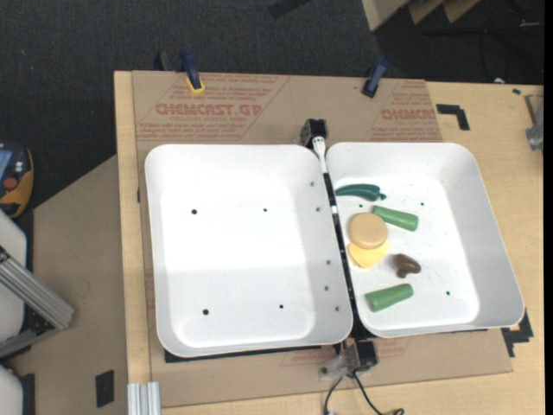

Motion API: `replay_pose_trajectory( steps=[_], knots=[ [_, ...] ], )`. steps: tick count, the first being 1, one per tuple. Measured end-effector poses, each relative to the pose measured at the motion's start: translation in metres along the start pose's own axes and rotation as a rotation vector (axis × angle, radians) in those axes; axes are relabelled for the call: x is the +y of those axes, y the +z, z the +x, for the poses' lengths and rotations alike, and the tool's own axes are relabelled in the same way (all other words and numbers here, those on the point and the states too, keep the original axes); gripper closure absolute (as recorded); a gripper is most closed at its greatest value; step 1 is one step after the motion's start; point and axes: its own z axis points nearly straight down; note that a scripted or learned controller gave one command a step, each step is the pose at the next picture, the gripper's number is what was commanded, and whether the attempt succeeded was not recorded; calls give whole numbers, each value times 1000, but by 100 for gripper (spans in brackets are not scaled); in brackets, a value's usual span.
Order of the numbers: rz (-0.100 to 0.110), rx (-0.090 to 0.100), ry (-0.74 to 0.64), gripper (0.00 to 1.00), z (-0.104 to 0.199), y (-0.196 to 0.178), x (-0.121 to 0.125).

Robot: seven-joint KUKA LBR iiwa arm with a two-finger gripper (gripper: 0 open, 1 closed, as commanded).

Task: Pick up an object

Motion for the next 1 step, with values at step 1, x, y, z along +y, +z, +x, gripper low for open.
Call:
replay_pose_trajectory(
  steps=[1],
  knots=[
    [12, 3, -2, 100, 58, 22, 0]
  ],
)
